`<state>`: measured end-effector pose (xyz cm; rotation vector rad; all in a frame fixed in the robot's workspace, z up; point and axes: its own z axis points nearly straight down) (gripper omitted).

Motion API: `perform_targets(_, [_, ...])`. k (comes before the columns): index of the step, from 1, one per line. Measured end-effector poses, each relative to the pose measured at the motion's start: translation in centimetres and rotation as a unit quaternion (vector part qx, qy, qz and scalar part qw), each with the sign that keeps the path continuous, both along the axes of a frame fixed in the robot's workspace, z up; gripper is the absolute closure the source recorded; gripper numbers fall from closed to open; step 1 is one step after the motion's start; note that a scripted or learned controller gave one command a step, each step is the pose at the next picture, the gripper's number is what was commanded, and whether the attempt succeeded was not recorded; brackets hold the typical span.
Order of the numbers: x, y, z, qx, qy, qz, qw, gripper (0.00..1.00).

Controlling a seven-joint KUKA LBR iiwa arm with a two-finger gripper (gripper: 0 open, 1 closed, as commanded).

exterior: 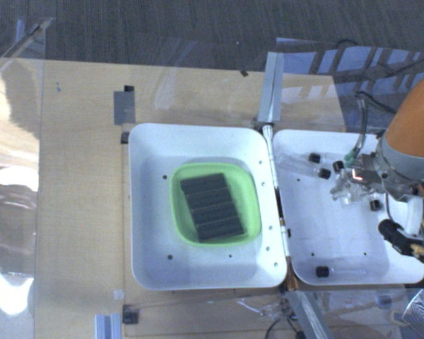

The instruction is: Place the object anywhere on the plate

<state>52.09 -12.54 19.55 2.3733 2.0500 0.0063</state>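
Note:
A dark grey ridged rectangular object (210,207) lies flat on the square green plate (178,217), turned slightly on the diagonal. The plate sits in the middle of the left white bin (147,210). My gripper (346,183) hangs over the upper right part of the right white bin (332,239), well apart from the plate and the object. The grey wrist with its orange band (417,119) comes in from the right edge above it.
Small black pieces lie in the right bin at the top (315,158), beside it (325,173) and near the front wall (322,271). A metal divider post (271,90) stands behind the gap between the bins. Cables (403,239) trail at the right.

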Motion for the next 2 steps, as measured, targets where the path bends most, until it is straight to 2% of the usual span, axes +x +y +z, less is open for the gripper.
perform_targets(1, [-1.96,11.78,-0.17,0.0001,0.001,0.166,0.9861,1.00])
perform_targets(2, [-1.96,11.75,-0.19,0.0001,0.001,0.166,0.9862,0.00])
